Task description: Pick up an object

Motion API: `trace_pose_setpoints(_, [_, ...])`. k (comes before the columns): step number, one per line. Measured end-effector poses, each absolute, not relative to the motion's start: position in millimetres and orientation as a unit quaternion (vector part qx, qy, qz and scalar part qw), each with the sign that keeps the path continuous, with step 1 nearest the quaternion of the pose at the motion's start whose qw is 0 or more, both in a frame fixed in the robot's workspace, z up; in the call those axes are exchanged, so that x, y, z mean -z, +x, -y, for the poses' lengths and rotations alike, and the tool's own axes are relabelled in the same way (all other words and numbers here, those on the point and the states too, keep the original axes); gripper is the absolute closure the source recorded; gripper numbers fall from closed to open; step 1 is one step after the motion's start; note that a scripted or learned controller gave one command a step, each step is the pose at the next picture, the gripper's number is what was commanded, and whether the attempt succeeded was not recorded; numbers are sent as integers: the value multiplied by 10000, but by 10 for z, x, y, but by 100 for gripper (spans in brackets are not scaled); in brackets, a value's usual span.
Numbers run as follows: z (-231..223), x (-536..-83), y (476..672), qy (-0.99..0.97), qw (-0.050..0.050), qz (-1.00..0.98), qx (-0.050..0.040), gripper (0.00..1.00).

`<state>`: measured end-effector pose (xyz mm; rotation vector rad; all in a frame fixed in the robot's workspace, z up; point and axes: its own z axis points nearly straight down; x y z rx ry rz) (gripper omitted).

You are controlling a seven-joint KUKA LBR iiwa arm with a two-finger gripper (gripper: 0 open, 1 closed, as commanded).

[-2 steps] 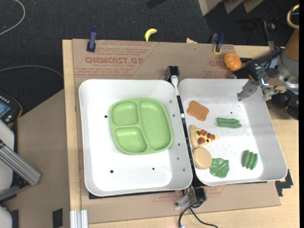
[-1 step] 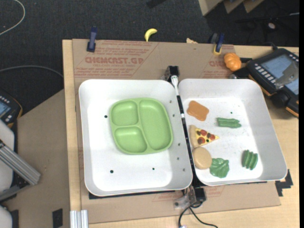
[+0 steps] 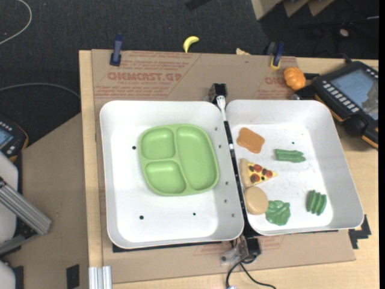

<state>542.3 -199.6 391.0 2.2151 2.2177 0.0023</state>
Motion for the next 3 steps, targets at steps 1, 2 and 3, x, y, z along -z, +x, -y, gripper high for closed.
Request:
trace_pose_setpoints(1, [2248,-3205,5794,7075,-12,-7067,10,100])
trace_pose_setpoints(2, [1738,-2484,5236,7068,-58,-7074,18,100])
trace_pose_setpoints(3, [841,-2123,4764,7045,-59,-7096,13,100])
